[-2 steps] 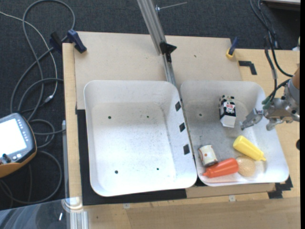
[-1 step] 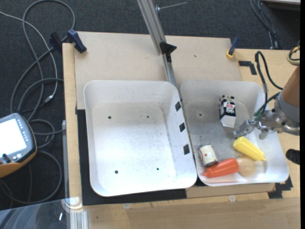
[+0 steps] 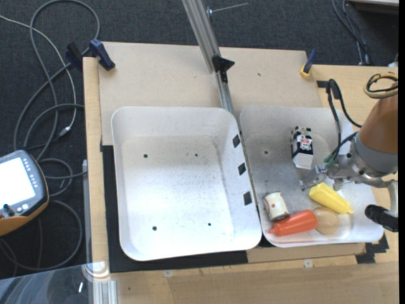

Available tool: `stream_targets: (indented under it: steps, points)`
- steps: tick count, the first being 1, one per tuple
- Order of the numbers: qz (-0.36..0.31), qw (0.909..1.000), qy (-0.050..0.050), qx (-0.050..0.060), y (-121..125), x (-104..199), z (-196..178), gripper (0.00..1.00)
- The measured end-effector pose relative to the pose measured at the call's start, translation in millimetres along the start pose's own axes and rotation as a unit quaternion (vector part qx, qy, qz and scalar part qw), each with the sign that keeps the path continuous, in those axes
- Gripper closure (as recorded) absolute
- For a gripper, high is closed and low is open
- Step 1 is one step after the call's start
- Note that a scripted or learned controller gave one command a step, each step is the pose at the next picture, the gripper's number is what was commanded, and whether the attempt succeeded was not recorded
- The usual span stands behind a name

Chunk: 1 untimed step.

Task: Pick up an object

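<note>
The right bin holds several objects. A small white and black carton stands near its middle. A yellow piece lies toward the front right. Beside it are a beige round item, an orange carrot and a small white can. My gripper reaches in from the right, low over the bin floor. It sits just above the yellow piece and just below the carton. Nothing is visibly held.
The left bin lies beside the right one, with a raised divider between them. A metal pole slants over the back of the bench. Cables hang near the arm at the right.
</note>
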State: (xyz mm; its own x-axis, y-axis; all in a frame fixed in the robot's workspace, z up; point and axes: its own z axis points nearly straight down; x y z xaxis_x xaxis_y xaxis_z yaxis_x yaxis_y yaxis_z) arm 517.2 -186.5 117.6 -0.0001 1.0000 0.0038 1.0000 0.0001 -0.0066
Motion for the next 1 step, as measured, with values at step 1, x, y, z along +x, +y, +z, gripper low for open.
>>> stream_targets:
  steps: [1]
  points:
    - [0.0,1.0,-0.001,-0.004,1.7,-0.6,-14.0,1.0]
